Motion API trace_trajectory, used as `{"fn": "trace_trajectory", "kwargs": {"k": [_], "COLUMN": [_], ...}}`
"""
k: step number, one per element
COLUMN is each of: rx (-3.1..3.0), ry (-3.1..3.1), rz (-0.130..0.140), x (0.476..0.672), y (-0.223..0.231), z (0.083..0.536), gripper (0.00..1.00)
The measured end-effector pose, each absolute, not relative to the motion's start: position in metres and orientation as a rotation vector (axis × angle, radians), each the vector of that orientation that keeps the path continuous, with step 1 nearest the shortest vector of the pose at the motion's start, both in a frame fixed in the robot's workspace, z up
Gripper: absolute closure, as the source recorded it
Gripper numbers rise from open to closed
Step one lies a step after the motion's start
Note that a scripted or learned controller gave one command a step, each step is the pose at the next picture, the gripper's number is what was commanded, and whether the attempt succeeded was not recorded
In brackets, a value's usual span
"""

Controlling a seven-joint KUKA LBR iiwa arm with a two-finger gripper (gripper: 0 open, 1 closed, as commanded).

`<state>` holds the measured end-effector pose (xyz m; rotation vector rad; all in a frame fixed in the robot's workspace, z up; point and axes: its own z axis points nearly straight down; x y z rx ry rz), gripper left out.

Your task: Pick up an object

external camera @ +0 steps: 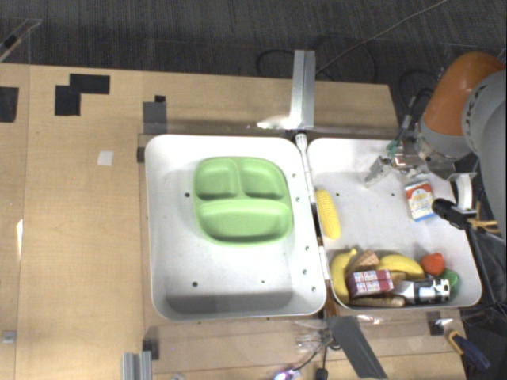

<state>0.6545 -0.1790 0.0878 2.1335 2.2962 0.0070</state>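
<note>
Wooden bench point(71, 236), black tape marks at its far-left corner. Left bin point(170, 283): one green divided plate point(241, 199), three compartments, sitting flat near the bin's middle, slightly toward the far side. Metal post point(304, 85) stands at the back where the two bins meet. Right bin point(356, 212): corn cob point(328, 214) lies along the left wall, just beside the divider. Near edge holds a pile: banana point(342, 271) curved at the left end, a brown-and-purple snack packet point(370, 282) against it, a second banana point(402, 264) lying across behind the packet, a dark can or bottle with silver end point(428, 291) on its side in front, then a red-orange fruit, probably a tomato or strawberry point(432, 264), touching something green point(451, 279) at the right corner; too small to name that one. Small white-and-red carton point(420, 199) lies alone near the right wall, well apart from the pile. Gripper point(386, 167) hangs over the bin's far-right area, up and left of the carton, not touching it; fingers point(374, 174) look slightly spread, nothing between them. Arm point(467, 109) comes in from the right, orange band above the grey wrist. Dark cables trail on the floor behind the bench.
</note>
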Motion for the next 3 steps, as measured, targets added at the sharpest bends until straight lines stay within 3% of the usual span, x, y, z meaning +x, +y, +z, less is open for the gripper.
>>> {"fn": "trace_trajectory", "kwargs": {"k": [1, 2, 3], "rx": [1.958, 1.857, 1.852], "ry": [2.443, 2.518, 2.513], "rz": [0.007, 0.011, 0.019], "x": [0.617, 0.573, 0.576], "y": [-0.206, -0.196, -0.194], "z": [0.089, 0.091, 0.103], "gripper": [0.00, 0.00, 1.00]}}
